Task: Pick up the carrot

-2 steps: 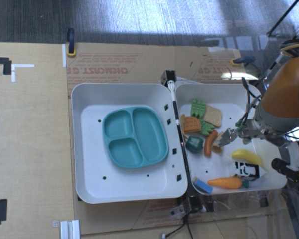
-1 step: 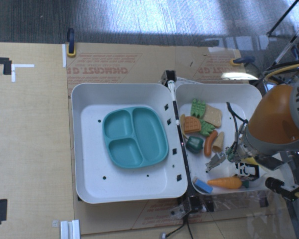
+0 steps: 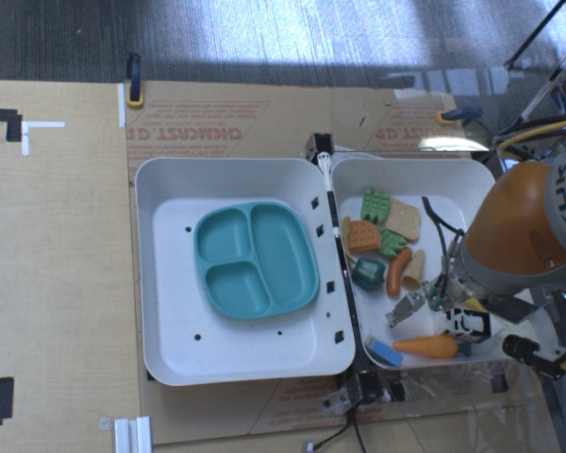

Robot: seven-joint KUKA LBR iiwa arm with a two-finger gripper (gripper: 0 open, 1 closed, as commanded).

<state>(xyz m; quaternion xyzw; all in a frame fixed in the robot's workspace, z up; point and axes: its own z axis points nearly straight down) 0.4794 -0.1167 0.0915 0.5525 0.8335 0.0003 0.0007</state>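
The carrot, orange with a green stub at its right end, lies flat near the front wall of the right bin. My gripper hangs just above and slightly left of the carrot, a short gap away from it. It reaches in from the right under the arm's orange band. Nothing shows between the gripper and the carrot.
Left of the gripper lie a red sausage, a beige cone and a dark teal piece. Behind them are a waffle, a cracker and green pieces. A blue block lies left of the carrot. The left bin holds a teal divided plate.
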